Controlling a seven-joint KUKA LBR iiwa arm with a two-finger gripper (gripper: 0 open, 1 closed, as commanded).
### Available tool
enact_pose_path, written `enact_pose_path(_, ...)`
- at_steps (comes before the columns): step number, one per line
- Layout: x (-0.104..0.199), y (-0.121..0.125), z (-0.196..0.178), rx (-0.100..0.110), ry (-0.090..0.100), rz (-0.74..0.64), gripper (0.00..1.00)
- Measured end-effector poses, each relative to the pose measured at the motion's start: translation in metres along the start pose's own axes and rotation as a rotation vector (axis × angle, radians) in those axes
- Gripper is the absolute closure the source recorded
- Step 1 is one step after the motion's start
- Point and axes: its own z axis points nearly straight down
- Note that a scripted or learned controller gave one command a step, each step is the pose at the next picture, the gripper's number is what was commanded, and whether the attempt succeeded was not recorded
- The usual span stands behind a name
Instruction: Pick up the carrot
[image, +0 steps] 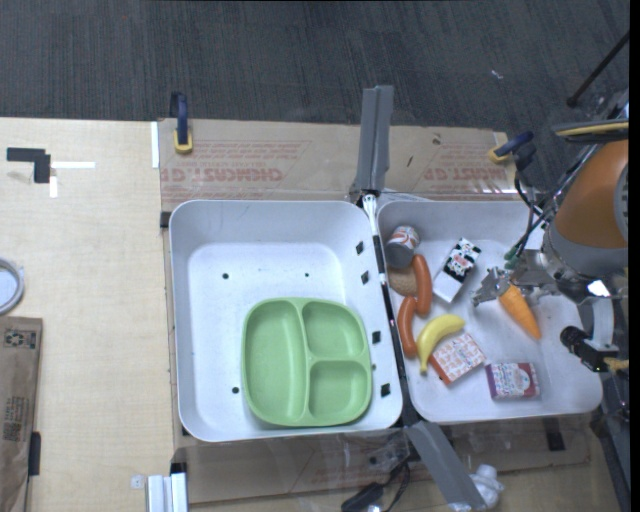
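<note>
Carrot (520, 310) lies in right bin (560, 400), long axis slanting toward the near-right corner. Gripper (503, 283) sits right at its upper-left end (touching, apparently); grip state unclear, cannot tell.

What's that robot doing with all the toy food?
The robot arm has reached into the right bin and its claw is right at the top end of the carrot. The banana and sausages lie nearby. The green divided plate sits in the left bin.
</note>
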Motion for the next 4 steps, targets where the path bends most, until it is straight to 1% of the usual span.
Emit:
enact_pose_path(1,0.000,0.000,-0.009,0.000,0.000,-0.001,1.00)
enact_pose_path(2,0.081,0.026,-0.085,0.002,0.001,-0.002,1.00)
enact_pose_path(3,0.035,-0.006,-0.050,0.005,0.000,0.129,1.00)
enact_pose_path(4,0.083,0.034,-0.120,0.003,0.000,0.044,1.00)
